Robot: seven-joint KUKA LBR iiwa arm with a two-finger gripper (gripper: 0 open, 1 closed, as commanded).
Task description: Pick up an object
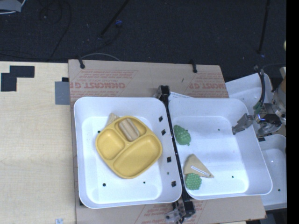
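Observation:
The right bin [243, 181] holds three loose things. A green knobbly object [181, 135] lies by its left wall. A beige wedge [197, 166] sits near the front left, and a second green knobbly object [193, 181] touches the wedge's front side. My gripper [248, 130] hangs at the right bin's far right rim, well away from all three. It is open, with nothing between its fingers.
The left bin [88, 181] holds a yellow divided plate [135, 160] with a tan roll-like piece [129, 128] in its back compartment. A black divider [169, 139] runs between the bins. White sheeting [275, 167] lies to the right of the bench.

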